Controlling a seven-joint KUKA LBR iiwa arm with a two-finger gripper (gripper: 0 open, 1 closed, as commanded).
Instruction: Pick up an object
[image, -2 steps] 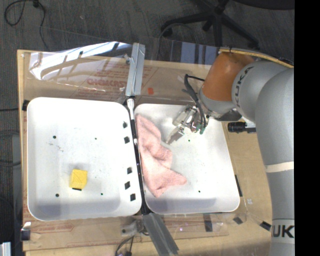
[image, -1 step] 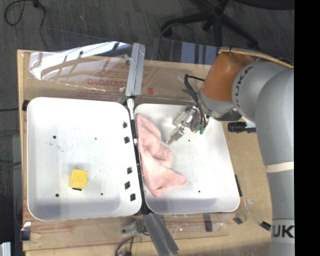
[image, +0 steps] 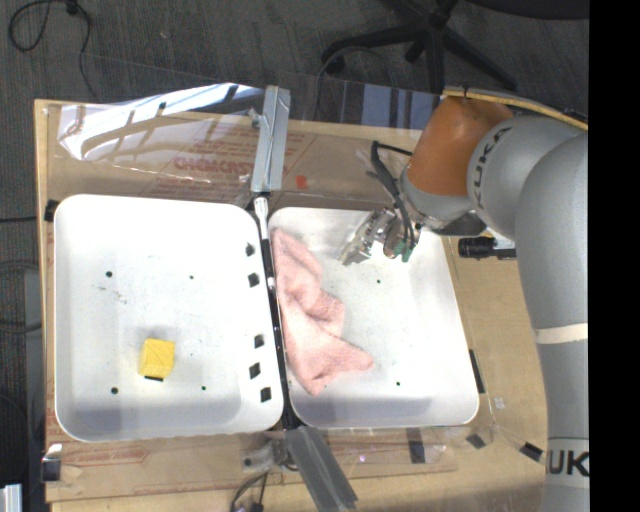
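while the gripper (image: 372, 243) hovers with unreadable grip near the right bin's (image: 440, 300) back edge, pink cloth (image: 310, 315) hugs its left wall.

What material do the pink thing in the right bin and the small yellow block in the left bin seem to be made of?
Pink cloth: probably soft fabric, like terry or fleece; it lies crumpled in loose folds and looks matte and fuzzy.
Yellow block: possibly foam or sponge; matte, blocky shape, no shine. The look leaves it open.
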